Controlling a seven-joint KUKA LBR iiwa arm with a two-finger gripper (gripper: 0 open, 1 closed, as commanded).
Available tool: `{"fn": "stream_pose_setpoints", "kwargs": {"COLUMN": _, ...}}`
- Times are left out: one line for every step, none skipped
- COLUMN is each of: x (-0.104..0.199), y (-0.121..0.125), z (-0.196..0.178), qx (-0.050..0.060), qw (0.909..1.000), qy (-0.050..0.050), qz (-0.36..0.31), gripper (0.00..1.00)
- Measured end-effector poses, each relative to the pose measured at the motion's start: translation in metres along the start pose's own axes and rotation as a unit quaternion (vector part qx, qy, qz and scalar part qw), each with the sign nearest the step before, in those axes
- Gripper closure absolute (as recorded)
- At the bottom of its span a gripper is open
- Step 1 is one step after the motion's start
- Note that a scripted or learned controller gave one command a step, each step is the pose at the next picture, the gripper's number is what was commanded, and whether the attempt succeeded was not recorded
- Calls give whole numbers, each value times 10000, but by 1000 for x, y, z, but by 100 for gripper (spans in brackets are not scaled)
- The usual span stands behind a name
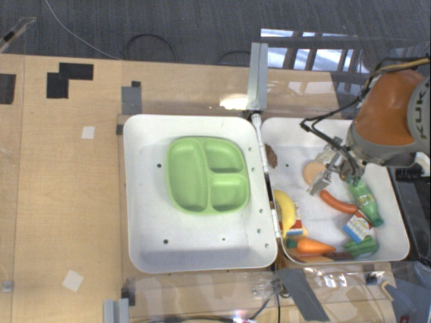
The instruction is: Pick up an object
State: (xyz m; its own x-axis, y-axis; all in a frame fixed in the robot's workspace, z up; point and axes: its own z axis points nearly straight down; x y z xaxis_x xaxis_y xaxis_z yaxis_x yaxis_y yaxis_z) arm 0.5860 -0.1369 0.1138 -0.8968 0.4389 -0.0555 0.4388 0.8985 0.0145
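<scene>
My gripper [328, 174] hangs over the upper middle of the right bin [397, 244], open with nothing between its fingers. Just to its left lies a tan round piece [312, 173], close to one fingertip. A red sausage [339, 202] lies just below the gripper, and a green bottle [366, 204] lies to its lower right. A yellow banana [286, 210], an orange carrot [314, 246], a blue and white carton [357, 228] and a green item [363, 248] lie nearer the front. A small brown piece [271, 155] sits by the left wall.
The left bin [148, 247] holds a green divided plate [205, 175]. A metal divider [266, 180] runs between the bins. The grey and orange arm [387, 116] comes in over the right bin's far right corner, with cables above it.
</scene>
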Motion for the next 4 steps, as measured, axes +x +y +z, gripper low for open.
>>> {"fn": "stream_pose_setpoints", "kwargs": {"x": 3, "y": -2, "z": 14, "qx": 29, "qw": 9994, "qy": 95, "qz": -317, "gripper": 0}}
{"fn": "stream_pose_setpoints", "kwargs": {"x": 0, "y": 9, "z": 15, "qx": 32, "qw": 9998, "qy": 101, "qz": 170, "gripper": 0}}
{"fn": "stream_pose_setpoints", "kwargs": {"x": 33, "y": -13, "z": 12, "qx": 18, "qw": 9994, "qy": 66, "qz": 340, "gripper": 0}}
{"fn": "stream_pose_setpoints", "kwargs": {"x": 28, "y": 23, "z": 12, "qx": 76, "qw": 9990, "qy": 33, "qz": 436, "gripper": 0}}
